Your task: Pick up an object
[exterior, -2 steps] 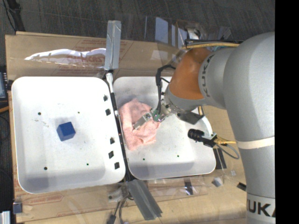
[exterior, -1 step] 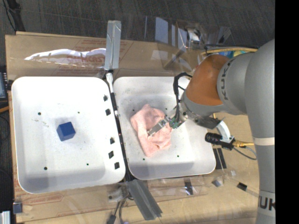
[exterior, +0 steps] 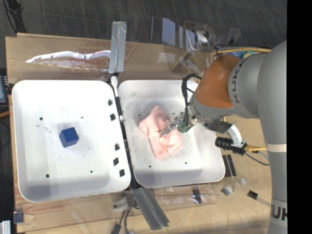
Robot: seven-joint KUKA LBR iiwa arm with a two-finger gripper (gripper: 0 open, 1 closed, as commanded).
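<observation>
Pink cloth (exterior: 160,131) lies crumpled in your right bin (exterior: 204,167), and the gripper (exterior: 174,128) presses down on its middle; you cannot tell whether anything is grasped. A blue cube (exterior: 69,136) sits alone in the left bin (exterior: 29,179), well apart.

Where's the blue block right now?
The blue block lies in the left bin, a little left of its middle, alone on the floor. The pink cloth and the tool are in the right bin.
</observation>
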